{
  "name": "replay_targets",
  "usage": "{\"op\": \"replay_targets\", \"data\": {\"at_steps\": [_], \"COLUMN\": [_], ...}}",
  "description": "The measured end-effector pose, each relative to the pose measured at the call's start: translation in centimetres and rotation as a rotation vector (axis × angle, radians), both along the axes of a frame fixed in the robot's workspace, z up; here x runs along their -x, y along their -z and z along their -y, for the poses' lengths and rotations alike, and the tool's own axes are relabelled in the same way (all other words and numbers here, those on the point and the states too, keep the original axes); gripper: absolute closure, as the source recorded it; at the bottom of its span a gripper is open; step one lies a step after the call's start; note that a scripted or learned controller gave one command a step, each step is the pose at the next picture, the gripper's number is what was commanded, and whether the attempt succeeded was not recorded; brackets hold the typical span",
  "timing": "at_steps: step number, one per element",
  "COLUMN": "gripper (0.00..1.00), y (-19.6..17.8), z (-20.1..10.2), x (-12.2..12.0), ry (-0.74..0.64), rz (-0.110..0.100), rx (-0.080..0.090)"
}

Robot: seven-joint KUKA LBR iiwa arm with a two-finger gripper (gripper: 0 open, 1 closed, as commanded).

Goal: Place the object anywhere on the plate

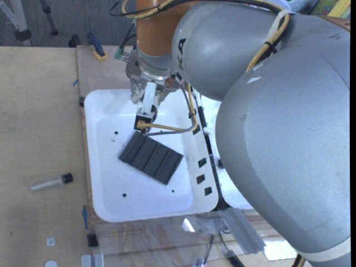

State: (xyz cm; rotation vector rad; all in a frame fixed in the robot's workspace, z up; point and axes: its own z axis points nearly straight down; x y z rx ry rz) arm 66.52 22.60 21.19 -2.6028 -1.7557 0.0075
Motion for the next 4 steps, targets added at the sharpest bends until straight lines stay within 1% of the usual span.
{"op": "replay_targets", "data": {"at_steps": [1, 2, 3, 4], "gripper": [1.00, 0.00, 1.00, 0.00], "y": [-0.8, -0.8, -1.8, -1.8], "z": [0.2, 0.3, 0.4, 0.4], "x": [-0.2, -0.2, -0.3, -0.3], "ry": [0.519, 0.519, 0.522, 0.522], "rz": [0.006, 0.006, 0.008, 0.007], "rx": [-0.002, -0.001, -0.003, -0.003]}}
